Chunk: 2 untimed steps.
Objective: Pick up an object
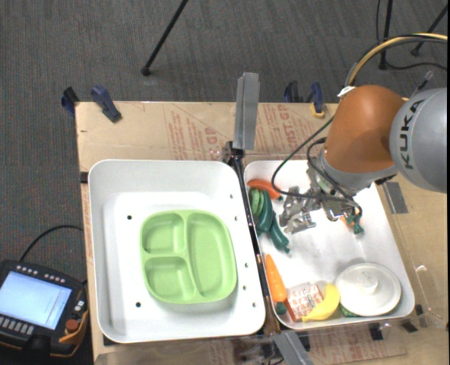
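No object is seen lifted yet, so the pick is judged approx. at the reach stage. The hand is lowered into the right bin, near the green veg by the left wall; whether it's spread or pinching can't be told. Carrot and white lid are left lying untouched.

Bench: brown cardboard-covered top, red printing on it, blue clamps at 11 o'clock corner, more clamps along far edge toward 1 o'clock. Two shallow white bins directly on it, side by side, touching along centre line. Left bin at 9 o'clock side, right bin at 3 o'clock side. Grey upright post at 12 o'clock, rising where bins meet. Bare cardboard strip along far edge and down 3 o'clock edge.
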{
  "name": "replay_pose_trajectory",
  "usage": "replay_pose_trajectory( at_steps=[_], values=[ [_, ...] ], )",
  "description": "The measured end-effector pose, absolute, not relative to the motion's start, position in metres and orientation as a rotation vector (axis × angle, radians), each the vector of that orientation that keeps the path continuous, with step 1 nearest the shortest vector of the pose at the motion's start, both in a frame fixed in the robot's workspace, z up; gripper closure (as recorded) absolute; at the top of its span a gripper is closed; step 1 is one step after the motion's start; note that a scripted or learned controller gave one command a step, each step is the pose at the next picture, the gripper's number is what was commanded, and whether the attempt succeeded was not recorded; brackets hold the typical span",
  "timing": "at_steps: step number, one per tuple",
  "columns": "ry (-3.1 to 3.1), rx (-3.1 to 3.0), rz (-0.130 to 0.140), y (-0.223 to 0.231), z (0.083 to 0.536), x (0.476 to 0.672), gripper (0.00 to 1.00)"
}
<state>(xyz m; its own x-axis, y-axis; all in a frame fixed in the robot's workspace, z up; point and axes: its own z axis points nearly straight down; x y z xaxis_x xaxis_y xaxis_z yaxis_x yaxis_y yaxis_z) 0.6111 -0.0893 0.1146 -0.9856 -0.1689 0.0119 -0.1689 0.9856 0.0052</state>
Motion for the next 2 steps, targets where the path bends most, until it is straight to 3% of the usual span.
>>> replay_pose_trajectory(
  at_steps=[1,2],
  values=[
    [-3.115,0.434,-0.001,-0.141,0.128,0.645,1.00],
    [-3.129,0.257,-0.004,-0.154,0.108,0.555,1.00]
  ],
)
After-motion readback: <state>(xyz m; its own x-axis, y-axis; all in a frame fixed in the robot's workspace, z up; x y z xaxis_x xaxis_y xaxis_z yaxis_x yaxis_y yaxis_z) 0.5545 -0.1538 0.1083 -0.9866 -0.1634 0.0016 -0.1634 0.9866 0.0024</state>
